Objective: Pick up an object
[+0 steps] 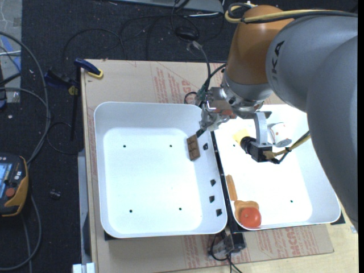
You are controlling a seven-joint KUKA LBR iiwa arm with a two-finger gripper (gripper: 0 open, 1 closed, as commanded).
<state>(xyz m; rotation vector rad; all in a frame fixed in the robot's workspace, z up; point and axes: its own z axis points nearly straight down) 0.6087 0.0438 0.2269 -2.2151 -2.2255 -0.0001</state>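
A small brown block hangs tilted just inside the right wall of the left bin. My gripper reaches down from the orange-banded wrist above the divider between the bins and is shut on the block's top end. The block's lower end stands free over the white floor of the left bin.
The right bin holds a yellow piece under the wrist, an orange stick by its left wall, and a red ball at the front left corner. The grey arm covers the right bin's far right side. Cables lie beyond the bench.
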